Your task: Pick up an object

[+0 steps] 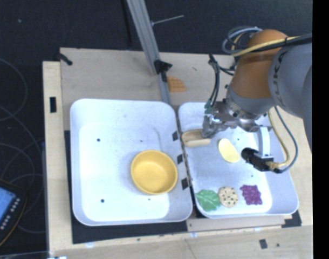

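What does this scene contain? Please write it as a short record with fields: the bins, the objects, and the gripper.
left bin: holds a yellow bowl, upright
right bin: holds five small objects
near left wall: tan oblong piece, under the gripper
middle: pale yellow oval piece
front row, left to right: green leaf-shaped piece, cookie, purple grape cluster
gripper: low over the tan piece; a grasp cannot be confirmed

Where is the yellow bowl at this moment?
The yellow bowl stands in the left bin, in its lower right part, close to the edge shared with the right bin.
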`<control>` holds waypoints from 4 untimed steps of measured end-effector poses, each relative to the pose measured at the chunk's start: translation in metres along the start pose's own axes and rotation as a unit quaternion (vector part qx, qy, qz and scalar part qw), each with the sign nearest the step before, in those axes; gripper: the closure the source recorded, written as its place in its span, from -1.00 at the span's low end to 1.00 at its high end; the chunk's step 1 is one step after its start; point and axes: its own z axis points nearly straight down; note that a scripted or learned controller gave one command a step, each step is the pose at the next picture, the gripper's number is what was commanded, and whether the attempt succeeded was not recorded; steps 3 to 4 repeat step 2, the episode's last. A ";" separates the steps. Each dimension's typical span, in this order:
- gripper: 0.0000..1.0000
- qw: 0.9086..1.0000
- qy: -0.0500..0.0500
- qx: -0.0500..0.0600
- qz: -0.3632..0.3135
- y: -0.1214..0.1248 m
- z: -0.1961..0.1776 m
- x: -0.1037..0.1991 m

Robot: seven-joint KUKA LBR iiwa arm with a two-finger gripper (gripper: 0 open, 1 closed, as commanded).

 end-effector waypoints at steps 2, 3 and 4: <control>1.00 1.000 0.001 -0.001 -0.002 -0.023 -0.026 0.110; 1.00 1.000 0.001 -0.001 -0.002 -0.023 -0.026 0.110; 1.00 1.000 0.001 -0.001 -0.002 -0.023 -0.026 0.110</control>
